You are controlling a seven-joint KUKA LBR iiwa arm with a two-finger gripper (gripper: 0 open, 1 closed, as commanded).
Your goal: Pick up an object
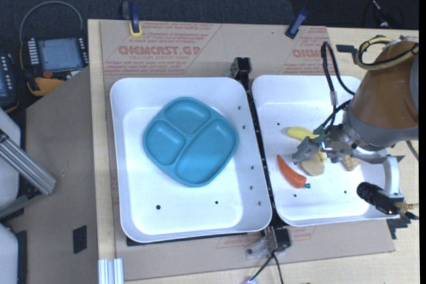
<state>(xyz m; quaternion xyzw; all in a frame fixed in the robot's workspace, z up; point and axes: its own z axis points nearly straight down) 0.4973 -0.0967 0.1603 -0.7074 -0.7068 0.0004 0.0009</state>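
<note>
Three toy foods lie mid right bin (293, 209): banana (297, 133) at 12 o'clock, carrot (291, 171) at 7, tan piece (311, 166) centre | gripper (313, 149) low over them, finger state cannot tell | step: descent to grasp | next: close, lift straight

Two bins sit side by side on the tabletop (200, 43) — the left bin (126, 163) at nine o'clock, the right bin (279, 196) at three. A divided plate (191, 141) lies in the left bin's middle. In the right bin a banana (296, 133) lies at twelve o'clock of a carrot (291, 173), with the pincer (318, 148) just beside both.
</note>
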